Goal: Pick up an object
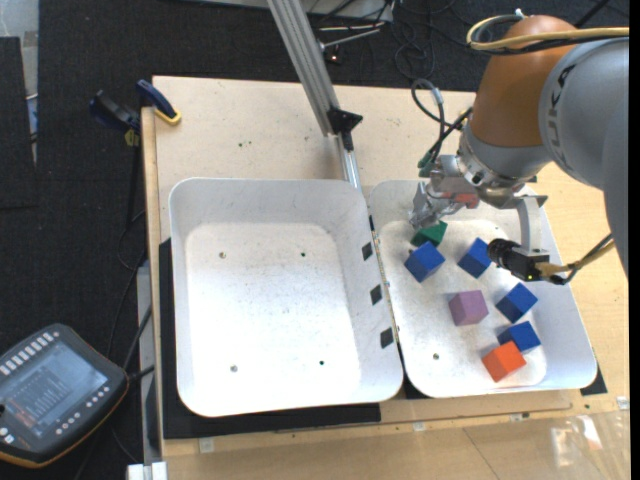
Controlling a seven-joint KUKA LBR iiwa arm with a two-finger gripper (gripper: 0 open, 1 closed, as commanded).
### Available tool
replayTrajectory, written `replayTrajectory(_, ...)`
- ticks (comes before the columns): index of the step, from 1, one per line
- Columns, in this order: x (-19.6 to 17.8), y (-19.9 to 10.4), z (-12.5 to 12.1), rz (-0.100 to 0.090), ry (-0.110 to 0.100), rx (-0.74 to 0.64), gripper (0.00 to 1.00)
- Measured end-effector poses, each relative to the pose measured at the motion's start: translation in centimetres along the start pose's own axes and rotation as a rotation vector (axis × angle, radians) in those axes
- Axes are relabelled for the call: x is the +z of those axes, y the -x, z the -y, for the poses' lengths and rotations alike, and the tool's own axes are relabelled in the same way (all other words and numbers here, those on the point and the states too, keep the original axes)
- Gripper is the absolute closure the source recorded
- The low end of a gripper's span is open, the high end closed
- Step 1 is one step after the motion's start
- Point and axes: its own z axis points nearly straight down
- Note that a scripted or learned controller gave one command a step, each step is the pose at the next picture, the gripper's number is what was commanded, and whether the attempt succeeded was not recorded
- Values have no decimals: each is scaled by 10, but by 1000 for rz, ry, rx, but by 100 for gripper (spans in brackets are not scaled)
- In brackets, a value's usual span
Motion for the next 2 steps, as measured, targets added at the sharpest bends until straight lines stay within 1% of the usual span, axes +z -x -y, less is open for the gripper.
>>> replayTrajectory(2, 8, -107, 51, -1, -3, -1, 100)
